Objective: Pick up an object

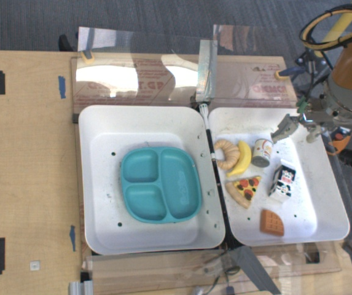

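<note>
The left bin (96,128) carries a teal divided plate (161,184) near its middle, three compartments showing, its long axis running from the bin's far left toward its near right corner.

In the right bin (323,220), close to the wall shared with the left bin, a tan pretzel (226,153) lies touching a yellow banana (244,158). The banana's long axis runs roughly far to near, curving, with its near tip pointing toward the shared wall. Just right of the banana's far end a small can (262,152) lies tipped on its side, its round end facing the bin's near edge. Nearer the front edge, a pizza slice (244,189) lies flat, its tip pointing toward the near left corner. Right of it a black-and-white carton (282,182) lies with its long axis far to near, slightly tilted. A brown waffle piece (271,222) sits by the near edge, apart from the rest.

At the bin's far right corner the gripper (298,128) hangs above the bin floor with its fingers (282,129) spread apart and nothing between them; the left one reaches toward the can without touching it.
</note>
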Controlling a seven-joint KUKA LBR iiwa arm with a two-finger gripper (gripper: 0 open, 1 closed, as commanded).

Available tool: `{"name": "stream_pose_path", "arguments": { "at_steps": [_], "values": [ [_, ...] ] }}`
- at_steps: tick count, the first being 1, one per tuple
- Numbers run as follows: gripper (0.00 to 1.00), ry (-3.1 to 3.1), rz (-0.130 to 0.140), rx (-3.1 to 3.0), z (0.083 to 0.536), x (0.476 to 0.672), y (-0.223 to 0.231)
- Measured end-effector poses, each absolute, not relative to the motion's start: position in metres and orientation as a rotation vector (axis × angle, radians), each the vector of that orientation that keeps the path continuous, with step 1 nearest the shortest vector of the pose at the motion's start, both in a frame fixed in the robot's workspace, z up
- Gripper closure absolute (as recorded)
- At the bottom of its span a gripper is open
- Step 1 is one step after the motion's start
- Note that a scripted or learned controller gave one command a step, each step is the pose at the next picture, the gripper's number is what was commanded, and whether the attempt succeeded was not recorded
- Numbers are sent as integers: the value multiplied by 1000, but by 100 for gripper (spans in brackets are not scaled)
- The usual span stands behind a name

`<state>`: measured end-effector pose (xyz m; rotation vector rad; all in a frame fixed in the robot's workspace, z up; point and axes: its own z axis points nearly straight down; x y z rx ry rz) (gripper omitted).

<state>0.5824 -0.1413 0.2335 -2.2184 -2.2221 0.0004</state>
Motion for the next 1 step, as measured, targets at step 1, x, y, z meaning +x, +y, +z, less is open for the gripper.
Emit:
{"name": "stream_pose_path", "arguments": {
  "at_steps": [1],
  "values": [
    [0,-2229,-8,-2224,89,623,-148]
  ]
}}
